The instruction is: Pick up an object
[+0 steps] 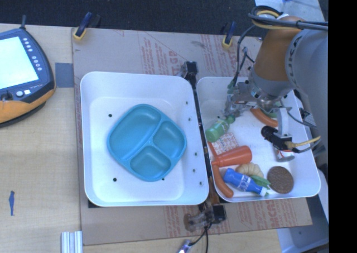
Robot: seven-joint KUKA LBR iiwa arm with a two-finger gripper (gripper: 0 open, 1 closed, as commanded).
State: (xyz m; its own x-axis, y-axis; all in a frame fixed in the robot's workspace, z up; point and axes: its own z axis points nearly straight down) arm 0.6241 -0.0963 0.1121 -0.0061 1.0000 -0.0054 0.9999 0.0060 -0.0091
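Observation:
My gripper [232, 108] hangs over the upper left part of the right bin [312, 179]. Its tips are just above and to the right of a small green bottle [216, 130], which lies tilted on the bin floor near the left wall. I cannot make out whether the bottle is touched. An orange piece [262, 117] lies partly under the wrist. Lower down lie a red-orange cylinder [232, 156], a croissant [249, 168], a blue tube [243, 181], a sausage [221, 183] and a round brown cookie [280, 179].
The left bin [92, 134] holds a blue divided plate [146, 142]. A red-printed white card [224, 143] lies under the green bottle. A tablet-like pendant [19, 73] rests at the bench's far left. The arm covers the right bin's upper right.

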